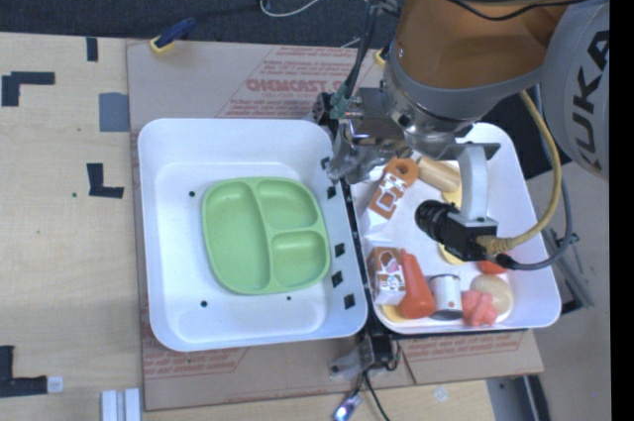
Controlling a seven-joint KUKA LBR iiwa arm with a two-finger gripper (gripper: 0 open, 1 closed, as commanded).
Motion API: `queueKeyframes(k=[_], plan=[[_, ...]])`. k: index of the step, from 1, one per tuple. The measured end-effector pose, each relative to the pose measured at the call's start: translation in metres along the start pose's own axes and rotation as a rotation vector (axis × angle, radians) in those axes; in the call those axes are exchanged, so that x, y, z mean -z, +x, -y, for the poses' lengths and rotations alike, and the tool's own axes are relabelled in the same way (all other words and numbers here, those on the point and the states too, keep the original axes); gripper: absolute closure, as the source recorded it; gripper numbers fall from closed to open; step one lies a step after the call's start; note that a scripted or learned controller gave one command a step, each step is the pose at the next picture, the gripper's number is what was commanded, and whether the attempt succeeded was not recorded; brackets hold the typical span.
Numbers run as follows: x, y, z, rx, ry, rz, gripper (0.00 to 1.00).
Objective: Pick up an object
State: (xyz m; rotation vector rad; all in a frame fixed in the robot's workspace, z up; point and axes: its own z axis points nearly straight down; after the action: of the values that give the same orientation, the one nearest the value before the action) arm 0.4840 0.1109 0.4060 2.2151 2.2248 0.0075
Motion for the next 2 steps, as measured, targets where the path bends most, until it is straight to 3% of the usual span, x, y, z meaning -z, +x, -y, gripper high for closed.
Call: queueKeyframes(k=[1,2], plan=[[-0.073,-0.047,0.002,-0.009,0.014,0.005,1.00],[-0.041,-0.016,0.001,0.001,0.005,0.001,1.00]])
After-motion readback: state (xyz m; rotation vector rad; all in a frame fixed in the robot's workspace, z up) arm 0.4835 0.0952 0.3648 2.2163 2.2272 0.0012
